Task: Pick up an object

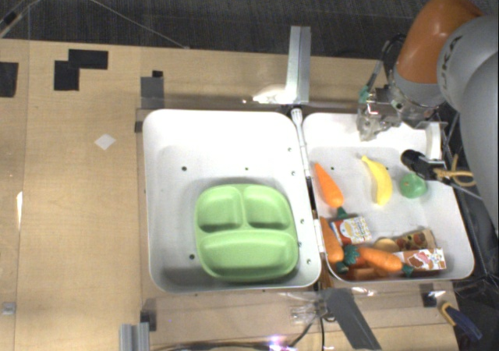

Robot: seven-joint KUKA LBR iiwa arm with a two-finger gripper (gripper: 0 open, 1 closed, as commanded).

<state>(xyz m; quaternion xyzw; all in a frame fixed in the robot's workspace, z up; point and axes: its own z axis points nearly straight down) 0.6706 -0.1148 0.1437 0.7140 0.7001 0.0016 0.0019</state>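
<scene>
While gripper hovers at right bin rear edge; jaws unreadable; banana near

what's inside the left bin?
The left bin holds one green divided tray, sitting toward its near right side, with three compartments that look bare. Whatever lies under the tray is covered. The toy food sits in the right bin.

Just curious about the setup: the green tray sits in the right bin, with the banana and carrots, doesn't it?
Not quite. The camera view shows the green tray in the left bin. The banana and carrots lie in the right bin.
</scene>
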